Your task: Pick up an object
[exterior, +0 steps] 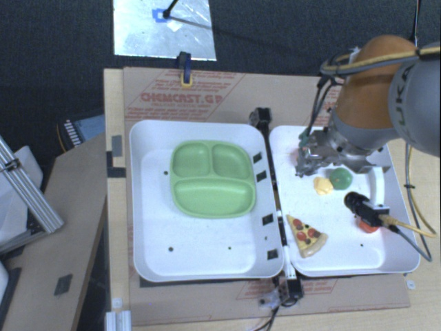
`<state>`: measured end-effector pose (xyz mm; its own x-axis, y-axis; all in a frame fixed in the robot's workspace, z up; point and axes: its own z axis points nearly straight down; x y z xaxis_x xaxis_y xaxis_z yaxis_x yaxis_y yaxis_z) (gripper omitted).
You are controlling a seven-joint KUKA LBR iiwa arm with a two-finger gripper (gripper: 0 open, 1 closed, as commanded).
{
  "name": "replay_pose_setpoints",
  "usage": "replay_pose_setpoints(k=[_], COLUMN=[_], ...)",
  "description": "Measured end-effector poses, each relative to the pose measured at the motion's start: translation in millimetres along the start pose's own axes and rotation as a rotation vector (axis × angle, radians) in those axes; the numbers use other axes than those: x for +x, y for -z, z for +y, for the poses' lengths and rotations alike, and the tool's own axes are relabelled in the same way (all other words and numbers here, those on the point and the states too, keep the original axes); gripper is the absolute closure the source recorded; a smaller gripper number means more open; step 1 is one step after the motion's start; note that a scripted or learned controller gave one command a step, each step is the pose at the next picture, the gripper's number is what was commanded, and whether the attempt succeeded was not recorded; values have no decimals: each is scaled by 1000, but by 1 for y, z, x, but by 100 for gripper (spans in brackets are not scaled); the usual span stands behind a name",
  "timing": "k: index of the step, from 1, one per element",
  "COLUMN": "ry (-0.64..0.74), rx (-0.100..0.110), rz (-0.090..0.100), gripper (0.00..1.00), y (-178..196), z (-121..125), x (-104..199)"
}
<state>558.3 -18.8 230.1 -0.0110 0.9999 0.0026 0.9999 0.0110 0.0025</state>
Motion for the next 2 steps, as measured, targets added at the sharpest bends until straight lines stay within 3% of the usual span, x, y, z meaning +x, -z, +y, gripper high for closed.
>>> replay_pose_setpoints(k=[2], ry=[-2], rx=[3], rz=[-1], gripper=[100], y=[-11], z=[-26], x=[90])
